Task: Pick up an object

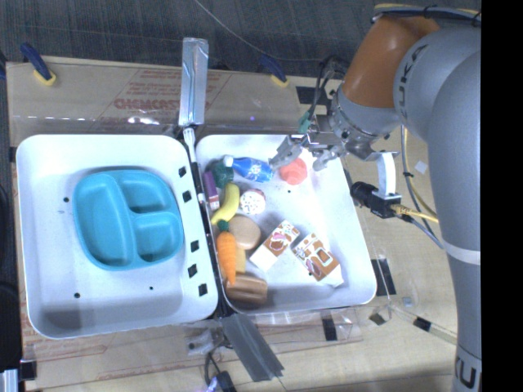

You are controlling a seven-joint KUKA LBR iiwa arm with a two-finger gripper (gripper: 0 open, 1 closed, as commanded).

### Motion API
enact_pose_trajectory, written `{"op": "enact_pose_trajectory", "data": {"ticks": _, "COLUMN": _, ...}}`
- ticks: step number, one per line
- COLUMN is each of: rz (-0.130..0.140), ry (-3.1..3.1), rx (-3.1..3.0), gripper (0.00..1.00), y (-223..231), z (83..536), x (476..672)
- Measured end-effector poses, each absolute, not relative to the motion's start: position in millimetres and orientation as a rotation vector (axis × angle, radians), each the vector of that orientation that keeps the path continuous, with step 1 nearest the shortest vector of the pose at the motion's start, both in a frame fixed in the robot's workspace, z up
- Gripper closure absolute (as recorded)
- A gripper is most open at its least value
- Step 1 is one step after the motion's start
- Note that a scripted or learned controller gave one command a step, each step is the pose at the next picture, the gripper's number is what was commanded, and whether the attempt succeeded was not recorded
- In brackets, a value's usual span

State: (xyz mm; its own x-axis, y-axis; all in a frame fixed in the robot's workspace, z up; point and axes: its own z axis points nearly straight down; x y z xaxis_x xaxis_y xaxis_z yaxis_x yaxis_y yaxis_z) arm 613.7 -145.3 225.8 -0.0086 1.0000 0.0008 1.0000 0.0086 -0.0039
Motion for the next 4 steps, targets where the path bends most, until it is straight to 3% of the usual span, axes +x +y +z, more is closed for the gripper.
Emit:
{"op": "enact_pose_trajectory", "data": {"ticks": 1, "rz": 0.001, "ry": -2.475, "rx": -1.931, "gripper": 0.00, "y": -132, "z": 91, "x": 657.1}}
{"op": "enact_pose_trajectory", "data": {"ticks": 2, "rz": 0.009, "ry": -2.474, "rx": -1.924, "gripper": 1.00, "y": -133, "z": 101, "x": 656.3}}
{"op": "enact_pose_trajectory", "data": {"ticks": 3, "rz": 0.009, "ry": -2.474, "rx": -1.924, "gripper": 0.00, "y": -133, "z": 101, "x": 656.3}}
{"op": "enact_pose_trajectory", "data": {"ticks": 4, "rz": 0.002, "ry": -2.651, "rx": -1.695, "gripper": 0.00, "y": -212, "z": 147, "x": 632.2}}
